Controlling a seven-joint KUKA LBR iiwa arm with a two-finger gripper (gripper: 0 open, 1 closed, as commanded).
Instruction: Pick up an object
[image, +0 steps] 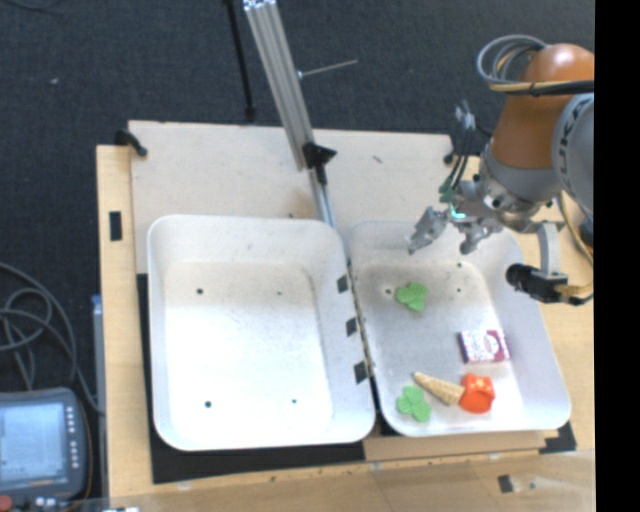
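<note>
We see a light wooden bench (240, 170) standing on dark grey carpet (90, 60). A slanted aluminium post (282, 85) rises from the bench. At lower left, cables (30, 310) loop near a grey screen unit (38, 440).

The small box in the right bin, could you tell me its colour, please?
Purple with a white panel, seen in the camera view: small box.

Around the green piece (410, 295) the right bin (520, 330) lay bare; box (483, 346), cone (437, 388) and orange piece (477, 394) crowded its near edge.
</note>
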